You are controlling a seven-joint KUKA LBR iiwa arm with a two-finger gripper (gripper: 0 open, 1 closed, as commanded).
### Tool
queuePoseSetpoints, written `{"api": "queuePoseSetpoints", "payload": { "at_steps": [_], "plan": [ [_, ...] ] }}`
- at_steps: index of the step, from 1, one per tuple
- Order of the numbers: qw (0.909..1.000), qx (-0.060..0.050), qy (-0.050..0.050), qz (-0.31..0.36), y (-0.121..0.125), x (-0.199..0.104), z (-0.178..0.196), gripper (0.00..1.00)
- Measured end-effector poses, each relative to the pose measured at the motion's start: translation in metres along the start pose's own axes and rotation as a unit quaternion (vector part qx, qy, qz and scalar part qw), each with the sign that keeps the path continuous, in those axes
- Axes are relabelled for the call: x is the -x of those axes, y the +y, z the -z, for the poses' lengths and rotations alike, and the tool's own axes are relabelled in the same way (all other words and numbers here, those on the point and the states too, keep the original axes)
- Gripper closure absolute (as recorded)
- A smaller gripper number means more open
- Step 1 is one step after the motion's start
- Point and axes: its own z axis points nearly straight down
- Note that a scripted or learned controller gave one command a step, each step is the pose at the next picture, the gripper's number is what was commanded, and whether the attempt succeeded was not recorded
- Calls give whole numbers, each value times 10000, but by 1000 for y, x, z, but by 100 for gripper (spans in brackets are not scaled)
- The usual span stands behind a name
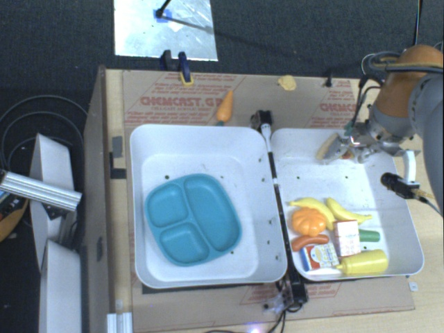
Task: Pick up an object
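Dark carpet surrounds a cardboard-topped bench (305,92); tool (341,148) hovers over right bin (402,207), grip state unclear

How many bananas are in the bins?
2. One banana lies above the orange pumpkin in the right bin; the other banana lies just to its right, beside the small carton.

You can read one word on the brown cardboard sheet (201,96) lying under the two white bins: "CHEMCAST", printed in red capitals along its far edge, left of centre. The same red print appears again near the sheet's far right corner, but the arm cuts it short. The small white-and-red carton (347,238) carries print too small to read.
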Motion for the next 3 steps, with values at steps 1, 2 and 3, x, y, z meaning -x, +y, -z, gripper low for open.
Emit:
{"api": "queuePoseSetpoints", "payload": {
  "at_steps": [1,2,3],
  "plan": [
    [10000,-8,5,4,0,8,0,0],
    [10000,-15,7,-27,-115,9,-1,0],
    [9999,97,-18,44,-40,-25,91,0]
  ]
}}
